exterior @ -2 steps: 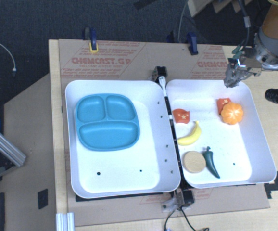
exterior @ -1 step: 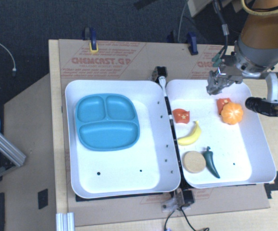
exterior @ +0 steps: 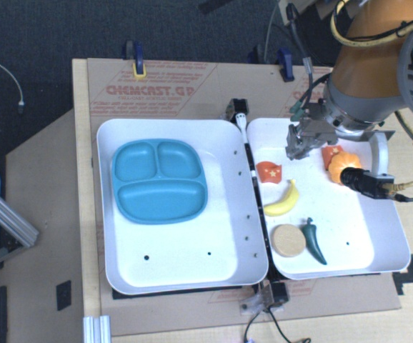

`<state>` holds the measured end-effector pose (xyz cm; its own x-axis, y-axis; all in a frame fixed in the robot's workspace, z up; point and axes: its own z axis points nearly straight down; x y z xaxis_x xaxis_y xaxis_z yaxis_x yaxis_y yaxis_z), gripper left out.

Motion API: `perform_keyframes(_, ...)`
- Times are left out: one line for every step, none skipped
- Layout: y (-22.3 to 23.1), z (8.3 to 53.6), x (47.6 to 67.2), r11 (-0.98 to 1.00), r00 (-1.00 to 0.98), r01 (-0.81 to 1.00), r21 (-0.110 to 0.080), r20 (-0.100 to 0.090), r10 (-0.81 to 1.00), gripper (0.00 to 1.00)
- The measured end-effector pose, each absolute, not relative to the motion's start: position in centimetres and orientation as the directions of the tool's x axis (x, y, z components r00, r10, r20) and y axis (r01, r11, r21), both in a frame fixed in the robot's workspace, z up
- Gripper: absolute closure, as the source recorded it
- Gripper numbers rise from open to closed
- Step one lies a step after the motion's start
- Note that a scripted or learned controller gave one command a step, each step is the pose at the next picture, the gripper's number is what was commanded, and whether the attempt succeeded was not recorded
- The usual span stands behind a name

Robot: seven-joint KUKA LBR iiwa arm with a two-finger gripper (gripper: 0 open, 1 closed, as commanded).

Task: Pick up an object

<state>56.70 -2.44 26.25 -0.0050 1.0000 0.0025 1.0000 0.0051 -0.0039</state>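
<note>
The things that could be picked lie in the right shallow white bin (exterior: 378, 252): a curved yellow plastic banana (exterior: 282, 199) near its middle left, a round tan disc like a biscuit (exterior: 288, 239) below that, a dark teal pepper-shaped toy (exterior: 312, 240) touching the disc's right edge, a small red toy with a white mark (exterior: 269, 171) above the banana, and an orange rounded toy (exterior: 341, 164) towards the right, partly behind the arm.

Both bins rest on a brown cardboard-covered counter (exterior: 192, 84) printed with red lettering, clamped at its far edge, with dark carpet around it.

The left shallow white bin (exterior: 178, 263) carries a blue plastic divided plate (exterior: 160, 180). The grey arm with its orange band (exterior: 378, 41) hangs over the right bin's far end, and its hand (exterior: 303, 143) is low there, between the red toy and the orange one; I cannot tell how it is set.
</note>
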Motion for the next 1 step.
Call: perform_keyframes(1.47, 25.39, 53.72, 0.004, -0.004, 1.0, -0.004, 0.002, 1.0, 1.0)
